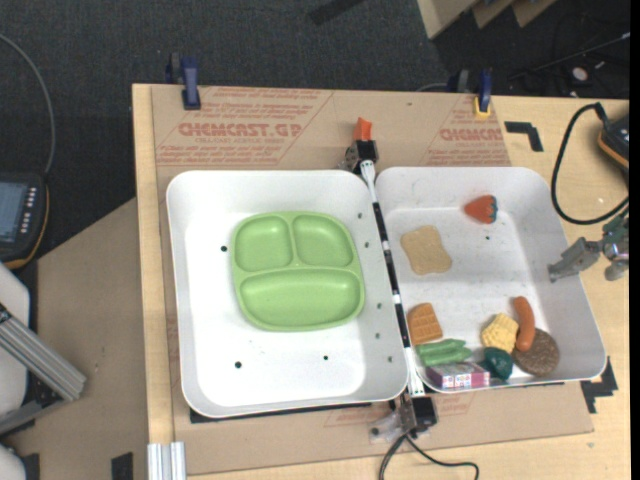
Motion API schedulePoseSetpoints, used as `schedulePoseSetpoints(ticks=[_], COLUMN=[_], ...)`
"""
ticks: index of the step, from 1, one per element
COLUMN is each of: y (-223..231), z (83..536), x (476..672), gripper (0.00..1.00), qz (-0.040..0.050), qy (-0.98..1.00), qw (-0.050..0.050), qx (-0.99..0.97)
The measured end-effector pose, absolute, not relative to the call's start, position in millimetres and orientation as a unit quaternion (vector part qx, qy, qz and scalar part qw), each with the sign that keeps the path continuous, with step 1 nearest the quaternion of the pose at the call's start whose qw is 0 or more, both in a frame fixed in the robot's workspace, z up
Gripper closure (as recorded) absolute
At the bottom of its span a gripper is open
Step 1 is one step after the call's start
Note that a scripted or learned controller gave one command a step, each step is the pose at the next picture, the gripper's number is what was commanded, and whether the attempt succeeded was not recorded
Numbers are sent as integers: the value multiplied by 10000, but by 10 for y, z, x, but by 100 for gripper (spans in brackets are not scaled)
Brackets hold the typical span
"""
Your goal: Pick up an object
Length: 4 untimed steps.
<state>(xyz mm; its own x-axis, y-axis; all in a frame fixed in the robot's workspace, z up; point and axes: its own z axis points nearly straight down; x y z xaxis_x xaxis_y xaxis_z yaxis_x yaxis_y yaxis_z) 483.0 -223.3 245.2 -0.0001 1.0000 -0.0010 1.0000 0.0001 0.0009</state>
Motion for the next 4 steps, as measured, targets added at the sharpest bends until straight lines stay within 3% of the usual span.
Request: schedulePoseSetpoints(ticks=[1,2,3,4], y=[-1427,-2141,-2111,-1656], z=[1672,816,950,1602], x=[5309,4920,4949,5311], gripper=[0,0,100,100], qz=[1,-3,5,22], qy=[7100,7054,7069,7093], qw=[-26,-11,25,33], qx=[7042,7088,7074,7049])
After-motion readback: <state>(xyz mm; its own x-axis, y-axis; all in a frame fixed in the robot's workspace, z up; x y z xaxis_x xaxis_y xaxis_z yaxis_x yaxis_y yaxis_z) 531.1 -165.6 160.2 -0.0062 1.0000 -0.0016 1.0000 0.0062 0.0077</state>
